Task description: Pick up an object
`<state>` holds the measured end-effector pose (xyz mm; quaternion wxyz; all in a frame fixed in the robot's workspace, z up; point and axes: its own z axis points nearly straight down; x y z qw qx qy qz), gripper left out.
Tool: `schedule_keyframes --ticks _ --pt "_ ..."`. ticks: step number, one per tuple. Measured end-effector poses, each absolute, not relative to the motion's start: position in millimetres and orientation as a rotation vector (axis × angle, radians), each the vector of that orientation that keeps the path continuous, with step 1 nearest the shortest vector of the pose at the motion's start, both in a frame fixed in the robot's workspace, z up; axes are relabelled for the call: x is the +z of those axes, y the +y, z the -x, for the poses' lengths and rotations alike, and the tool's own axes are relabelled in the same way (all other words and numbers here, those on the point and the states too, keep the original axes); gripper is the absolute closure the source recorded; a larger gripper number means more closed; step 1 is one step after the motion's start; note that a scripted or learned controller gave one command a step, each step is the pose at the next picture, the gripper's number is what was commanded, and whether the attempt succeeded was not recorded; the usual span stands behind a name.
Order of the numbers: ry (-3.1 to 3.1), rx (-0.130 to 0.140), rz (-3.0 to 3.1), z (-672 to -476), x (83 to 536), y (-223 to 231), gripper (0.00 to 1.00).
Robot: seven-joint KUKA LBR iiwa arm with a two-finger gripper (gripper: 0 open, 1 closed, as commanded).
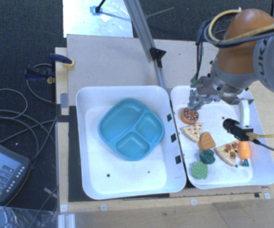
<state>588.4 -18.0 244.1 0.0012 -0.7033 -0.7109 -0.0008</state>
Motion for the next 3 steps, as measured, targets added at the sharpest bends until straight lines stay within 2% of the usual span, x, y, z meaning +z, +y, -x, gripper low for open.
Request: schedule_keyframes --ticks 2,3 --pt "-2.234 -0.005 2.207 -562.6 250.5 75.2 1.00" --pt "-2.225 -0.003 2.218 -563.1 250.5 71.5 0.00"
